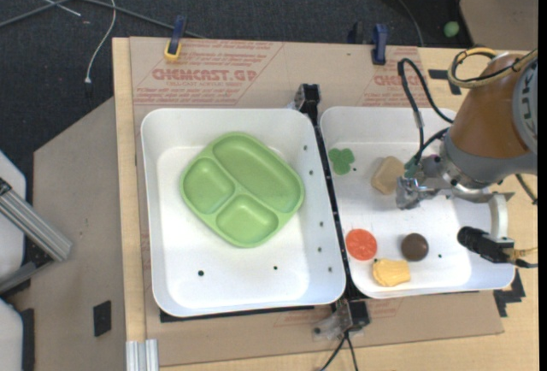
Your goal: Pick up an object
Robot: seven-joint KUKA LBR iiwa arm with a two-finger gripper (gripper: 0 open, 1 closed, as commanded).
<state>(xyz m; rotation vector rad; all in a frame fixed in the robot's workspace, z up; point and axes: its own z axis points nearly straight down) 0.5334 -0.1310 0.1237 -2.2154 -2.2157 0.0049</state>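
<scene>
The right bin (444,123) holds several small objects: a green leafy piece (342,161), a tan block (387,175), a red-orange disc (361,244), a dark brown ball (414,247) and a yellow piece (391,273). My gripper (408,192) hangs low over the middle of this bin, just right of the tan block and above the brown ball. The arm with its orange band (487,117) comes in from the right and covers the bin's right part. Nothing is seen between the fingers.
The left bin (171,258) holds a green divided plate (242,188). A black divider (320,164) runs between the bins. Clamps sit on the board's far edge, and cables trail behind the right bin.
</scene>
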